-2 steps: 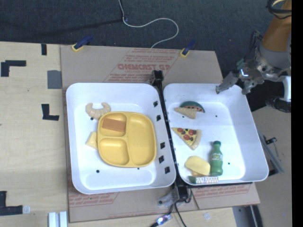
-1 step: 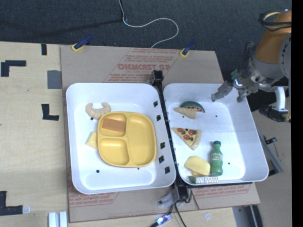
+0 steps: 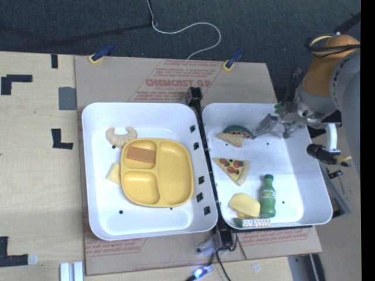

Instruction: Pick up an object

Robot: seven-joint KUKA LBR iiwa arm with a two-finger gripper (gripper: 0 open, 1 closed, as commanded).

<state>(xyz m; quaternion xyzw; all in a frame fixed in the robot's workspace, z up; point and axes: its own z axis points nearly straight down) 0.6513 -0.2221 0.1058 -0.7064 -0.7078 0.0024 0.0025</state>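
Cardboard under 2 white bins is backing the scene. You are hovering the gripper (image 3: 265, 124), fingers spread and gripping nothing, over the right bin (image 3: 293, 186) at upper right of frame. The taco (image 3: 234, 136) is lying just left; center over it, then descend straight.

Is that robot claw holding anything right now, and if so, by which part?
Nothing. The gripper hangs open over the right bin, near the taco, with no object between its fingers.
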